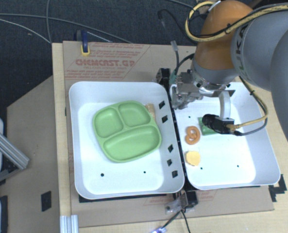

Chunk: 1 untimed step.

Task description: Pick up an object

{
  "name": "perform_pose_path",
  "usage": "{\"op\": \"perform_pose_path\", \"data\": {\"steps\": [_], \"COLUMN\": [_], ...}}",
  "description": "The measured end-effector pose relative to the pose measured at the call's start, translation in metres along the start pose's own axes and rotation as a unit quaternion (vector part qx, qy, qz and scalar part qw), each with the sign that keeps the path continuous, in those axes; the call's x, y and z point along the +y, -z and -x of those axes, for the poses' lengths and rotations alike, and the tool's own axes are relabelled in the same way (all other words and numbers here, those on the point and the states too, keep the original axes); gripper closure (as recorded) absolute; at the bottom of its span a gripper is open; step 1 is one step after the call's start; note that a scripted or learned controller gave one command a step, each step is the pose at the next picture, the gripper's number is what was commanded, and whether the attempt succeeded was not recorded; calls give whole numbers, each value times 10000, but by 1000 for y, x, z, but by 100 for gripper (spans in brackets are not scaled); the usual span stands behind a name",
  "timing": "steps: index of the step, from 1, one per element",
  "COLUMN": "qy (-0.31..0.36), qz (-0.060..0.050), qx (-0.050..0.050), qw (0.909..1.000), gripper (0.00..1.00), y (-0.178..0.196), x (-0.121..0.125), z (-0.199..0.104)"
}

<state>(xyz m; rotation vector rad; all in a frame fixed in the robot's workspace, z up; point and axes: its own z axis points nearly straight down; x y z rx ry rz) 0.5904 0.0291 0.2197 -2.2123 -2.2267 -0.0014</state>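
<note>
The gripper [188, 97] hangs low over the upper left corner of the right bin [241, 171], close to the ridge where the two bins meet; how its jaws stand cannot be told, as the wrist and its metal body cover them from above. Just below and to the right of it lies a green object [208, 128], partly under a black cable fitting. Below the gripper sits a small orange pretzel-shaped toy [193, 135], and farther down a yellow piece [193, 158], both on the bin floor and apart from one another. To the gripper's left, across the ridge, the left bin [85, 174] holds a green divided plate [127, 130], lying flat.
</note>
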Motion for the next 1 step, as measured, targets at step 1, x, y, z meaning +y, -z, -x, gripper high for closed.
{"op": "perform_pose_path", "data": {"steps": [1], "qy": [2], "qz": [6], "qx": [0], "qw": [10000], "gripper": [100], "y": [-5], "x": [3], "z": [-61]}}
